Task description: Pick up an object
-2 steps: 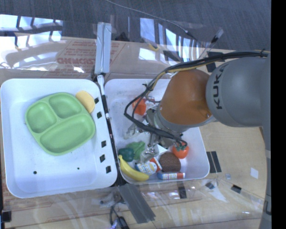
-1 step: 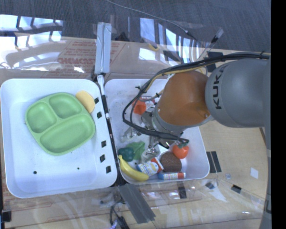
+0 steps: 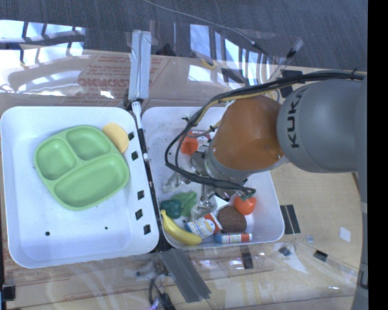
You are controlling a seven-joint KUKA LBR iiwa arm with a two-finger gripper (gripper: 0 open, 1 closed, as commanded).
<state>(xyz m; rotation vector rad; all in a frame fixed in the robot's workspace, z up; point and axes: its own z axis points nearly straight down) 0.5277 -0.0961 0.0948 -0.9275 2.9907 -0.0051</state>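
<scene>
Jaws hidden beneath the wrist, cannot tell their state, gripper point(image 3: 204, 196) low in the right white bin point(image 3: 271, 221), yellow banana point(image 3: 178, 232) nearest, brown round toy point(image 3: 232, 219), green three-part plastic plate point(image 3: 82, 166) in left bin point(image 3: 19, 192).

A single fixed camera looks down at a slant from above the bench, near enough that the two shallow white plastic bins point(image 3: 13, 173) span most of the frame. The grey arm with its orange band point(image 3: 246, 137) enters from the bins' right.
</scene>
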